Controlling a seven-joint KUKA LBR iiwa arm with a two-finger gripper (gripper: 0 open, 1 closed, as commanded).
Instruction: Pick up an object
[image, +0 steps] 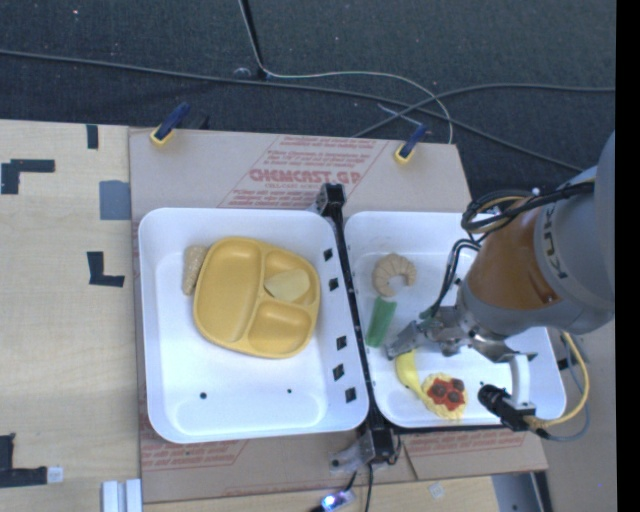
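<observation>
We are looking down on the right-hand shallow white plastic bin (400, 228), where the tool (408, 340) is sitting low among the toy food, at about nine o'clock from the grey arm's orange-banded wrist (505, 265). We cannot tell how the tool is set, and we are seeing nothing clearly caught in it.

The nearest candidates are the small yellow plastic banana (407, 373), lying just at six o'clock of the tool, and the green cylindrical plastic piece (381, 320), lying just at nine o'clock of it. We are judging both to be light, stiff and smooth, so they are likely to skid on the slick bin floor or squirt out under an off-centre pinch. The banana's curve is calling for a hold across its middle; the green piece is best taken across its short width.

The round yellow toy pizza with red toppings (444, 393) is lying flat at five o'clock, offering little edge. The tan croissant-shaped toy (394, 272) is resting at twelve o'clock, well apart.

Room is tight: the green piece is sitting near the bin's left wall, against the black divider (347, 300). The left-hand white bin (160, 330) is carrying a yellow sectioned plastic plate (245, 310), all on the cardboard-covered worktop (290, 170).
</observation>
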